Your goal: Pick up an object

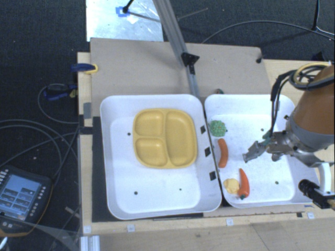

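Arm: grey with an orange band, it reaches in from the right and hangs over the right bin [282,106].
Hand [253,153]: held low over the middle of the right bin, pointing left toward the food items. Nothing sits between its fingers; how far they stand apart I cannot tell.
Sausage [223,153]: lies lengthwise near the right bin's left wall, to the left of the hand and apart from it.
Broccoli [218,127]: a green piece just above the sausage, close by the left wall.
Carrot [243,183]: orange with a green tip, lying below the hand, near the front of the right bin.
Yellow piece [231,185]: a small yellow item touching or just beside the carrot on its left.
Left bin [157,203]: holds a yellow plate [165,138] with three compartments, set toward the back.
Bench [136,67]: a brown board bears both bins, which stand side by side.
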Robot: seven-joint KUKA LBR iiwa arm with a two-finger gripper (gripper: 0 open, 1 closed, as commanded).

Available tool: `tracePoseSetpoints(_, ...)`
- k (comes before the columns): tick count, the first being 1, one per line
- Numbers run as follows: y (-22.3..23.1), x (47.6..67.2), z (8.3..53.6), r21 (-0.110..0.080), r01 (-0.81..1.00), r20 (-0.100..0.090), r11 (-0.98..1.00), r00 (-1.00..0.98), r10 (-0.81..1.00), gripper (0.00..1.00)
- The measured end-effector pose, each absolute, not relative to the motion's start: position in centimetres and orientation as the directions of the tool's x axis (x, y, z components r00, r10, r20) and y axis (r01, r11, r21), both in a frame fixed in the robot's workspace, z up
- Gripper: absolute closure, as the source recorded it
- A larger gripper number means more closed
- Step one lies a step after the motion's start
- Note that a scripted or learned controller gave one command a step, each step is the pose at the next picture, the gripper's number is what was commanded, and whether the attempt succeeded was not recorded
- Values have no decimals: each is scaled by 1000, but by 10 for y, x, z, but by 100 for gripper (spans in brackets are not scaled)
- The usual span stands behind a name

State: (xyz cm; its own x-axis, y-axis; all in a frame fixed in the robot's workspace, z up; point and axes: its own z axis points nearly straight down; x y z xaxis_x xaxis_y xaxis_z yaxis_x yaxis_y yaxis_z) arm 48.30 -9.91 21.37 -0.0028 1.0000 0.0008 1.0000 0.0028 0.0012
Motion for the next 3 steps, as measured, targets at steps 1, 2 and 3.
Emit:
tracePoseSetpoints(1,-99,483,214,2,1000,1,0,0,1000,0)
tracePoseSetpoints(2,-98,492,167,-3,1000,1,1,-1,1000,0)
tracePoseSetpoints(3,-100,484,122,-5,1000,1,0,0,1000,0)
